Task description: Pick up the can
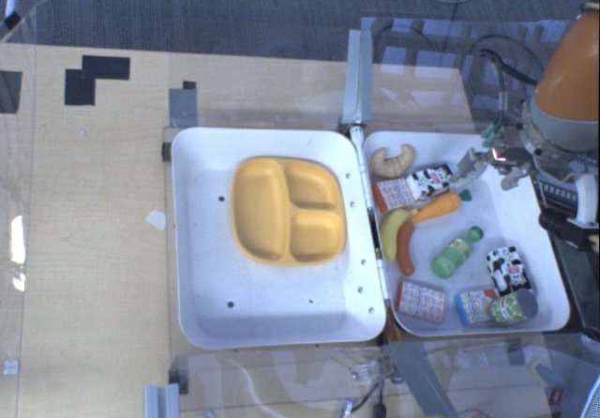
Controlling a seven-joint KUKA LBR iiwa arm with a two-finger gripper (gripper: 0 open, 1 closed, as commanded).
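Can, small and cylindrical with a green label, lies in the right white bin's near corner, touching a blue packet and just beside a cow-print carton. With the gripper hovering well apart at the far side, jaws' state impossible to tell, a descent could catch those crowding neighbours instead.

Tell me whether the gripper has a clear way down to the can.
Probably yes, though tight. The can lies in the right bin's near corner, open from above, but a blue carton touches it and the milk carton crowds it.
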